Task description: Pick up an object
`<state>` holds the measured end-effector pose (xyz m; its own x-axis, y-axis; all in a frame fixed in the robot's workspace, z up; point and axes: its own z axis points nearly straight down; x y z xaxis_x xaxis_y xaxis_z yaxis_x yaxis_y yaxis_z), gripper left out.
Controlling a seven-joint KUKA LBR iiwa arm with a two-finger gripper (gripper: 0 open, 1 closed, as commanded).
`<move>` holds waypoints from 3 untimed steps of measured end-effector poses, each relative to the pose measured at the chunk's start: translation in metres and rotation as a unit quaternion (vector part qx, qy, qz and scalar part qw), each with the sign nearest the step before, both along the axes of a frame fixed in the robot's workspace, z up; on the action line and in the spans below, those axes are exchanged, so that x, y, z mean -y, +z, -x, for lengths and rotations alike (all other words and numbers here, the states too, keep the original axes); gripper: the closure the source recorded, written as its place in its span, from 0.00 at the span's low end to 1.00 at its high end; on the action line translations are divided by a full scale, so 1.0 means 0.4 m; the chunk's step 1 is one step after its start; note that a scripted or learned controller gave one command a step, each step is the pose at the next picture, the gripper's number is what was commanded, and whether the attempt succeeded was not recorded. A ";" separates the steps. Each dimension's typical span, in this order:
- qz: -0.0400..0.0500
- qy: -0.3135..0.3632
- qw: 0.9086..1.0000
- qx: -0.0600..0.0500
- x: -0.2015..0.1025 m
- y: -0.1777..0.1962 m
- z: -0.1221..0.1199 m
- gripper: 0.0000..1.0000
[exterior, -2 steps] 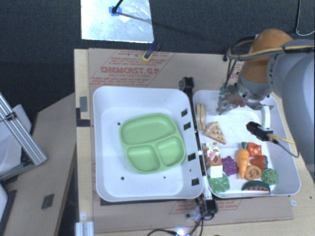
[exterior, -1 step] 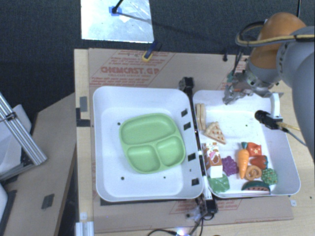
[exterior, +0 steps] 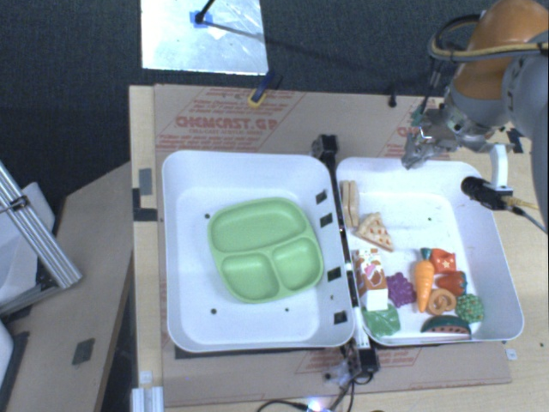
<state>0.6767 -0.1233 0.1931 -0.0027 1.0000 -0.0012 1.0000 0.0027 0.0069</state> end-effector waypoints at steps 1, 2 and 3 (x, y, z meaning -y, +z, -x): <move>0.000 0.001 1.000 -0.001 0.000 0.086 -0.003 1.00; -0.001 0.002 1.000 -0.005 -0.067 0.059 0.104 1.00; -0.001 -0.001 1.000 -0.005 -0.102 0.064 0.217 1.00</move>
